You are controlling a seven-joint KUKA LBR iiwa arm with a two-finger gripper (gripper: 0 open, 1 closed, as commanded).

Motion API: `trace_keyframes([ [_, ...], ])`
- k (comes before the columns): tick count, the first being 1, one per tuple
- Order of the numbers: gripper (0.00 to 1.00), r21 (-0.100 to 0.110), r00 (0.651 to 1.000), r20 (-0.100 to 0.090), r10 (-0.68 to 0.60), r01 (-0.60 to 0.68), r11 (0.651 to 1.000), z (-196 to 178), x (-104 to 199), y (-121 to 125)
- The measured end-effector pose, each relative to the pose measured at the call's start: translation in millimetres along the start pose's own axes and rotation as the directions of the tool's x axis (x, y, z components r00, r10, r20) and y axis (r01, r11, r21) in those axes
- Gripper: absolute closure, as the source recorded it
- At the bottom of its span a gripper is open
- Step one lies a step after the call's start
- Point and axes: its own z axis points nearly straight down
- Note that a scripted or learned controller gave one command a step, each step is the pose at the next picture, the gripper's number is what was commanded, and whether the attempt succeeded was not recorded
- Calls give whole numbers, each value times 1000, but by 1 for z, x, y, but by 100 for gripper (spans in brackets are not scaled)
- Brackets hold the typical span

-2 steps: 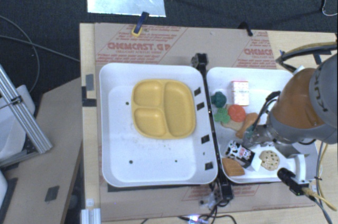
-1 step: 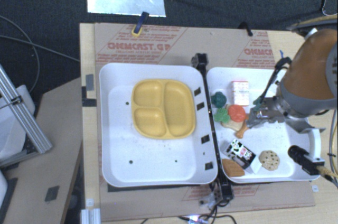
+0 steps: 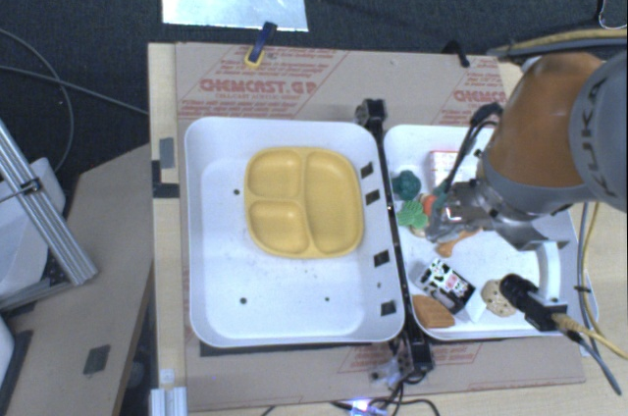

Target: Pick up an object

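Pale yellow for the divided tray (image 3: 301, 202) inside the white left bin (image 3: 211, 237). Teal for a small toy (image 3: 406, 182), black-and-white patches on a little block (image 3: 448, 283), tan on a flat piece (image 3: 433, 310). Grey arm (image 3: 579, 149), orange band (image 3: 545, 115).

Robotics lab, test-cell setup: industrial arm (image 3: 549, 125) w/ orange band works over a table (image 3: 294, 90) topped w/ printed cardboard, two white bins (image 3: 196, 208) left of and under the tool (image 3: 444, 213). Alu framing (image 3: 39, 208) far left of tool, loose cables (image 3: 59, 80) on dark carpet.
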Motion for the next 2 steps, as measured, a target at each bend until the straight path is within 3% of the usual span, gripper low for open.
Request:
trace_keyframes([
  [1,100,4,1000,0,1,-1,1000,21,66,9],
  [2,0,3,1000,2,7,-7,1000,20,62,9],
])
